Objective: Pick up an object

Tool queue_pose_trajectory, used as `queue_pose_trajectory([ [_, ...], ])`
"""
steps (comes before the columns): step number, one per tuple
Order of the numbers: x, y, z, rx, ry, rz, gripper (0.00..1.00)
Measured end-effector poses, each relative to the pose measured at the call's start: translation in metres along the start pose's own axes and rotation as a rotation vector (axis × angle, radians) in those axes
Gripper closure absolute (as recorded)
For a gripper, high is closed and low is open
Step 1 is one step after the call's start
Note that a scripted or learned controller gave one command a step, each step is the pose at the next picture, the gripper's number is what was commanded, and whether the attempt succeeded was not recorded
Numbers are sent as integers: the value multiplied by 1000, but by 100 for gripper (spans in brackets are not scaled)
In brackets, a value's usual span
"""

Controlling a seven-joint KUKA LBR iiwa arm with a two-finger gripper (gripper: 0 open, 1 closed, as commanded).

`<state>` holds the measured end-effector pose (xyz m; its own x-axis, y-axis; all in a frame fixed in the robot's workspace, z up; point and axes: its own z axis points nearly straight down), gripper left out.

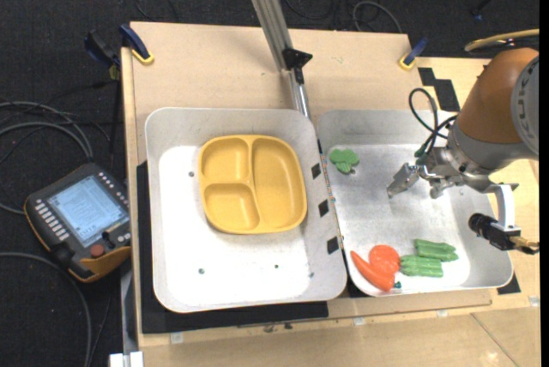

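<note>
My gripper (420,183) hangs over the middle of the right bin (377,134), its two fingers spread apart with nothing between them. A small green toy broccoli (344,159) lies to its left, near the bin's inner edge. Along the bin's front lie an orange-red carrot and tomato piece (378,266) and two green pea pods (430,257), well below the gripper. The grey arm with its orange band (502,87) comes in from the right.
The left bin (171,185) holds a yellow three-compartment plate (253,183). A metal pole (268,1) slants across the bench's back. A teach pendant (79,218) lies on the floor to the left.
</note>
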<state>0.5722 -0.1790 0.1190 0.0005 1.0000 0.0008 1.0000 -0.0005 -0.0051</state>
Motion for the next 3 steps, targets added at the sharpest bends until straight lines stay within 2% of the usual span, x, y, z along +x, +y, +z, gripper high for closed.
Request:
queue_pose_trajectory([
  [1,1,0,25,-3,-1,-1,0],
  [2,1,1,13,-7,-2,-1,100],
  [3,1,3,-29,-11,-3,-3,100],
])
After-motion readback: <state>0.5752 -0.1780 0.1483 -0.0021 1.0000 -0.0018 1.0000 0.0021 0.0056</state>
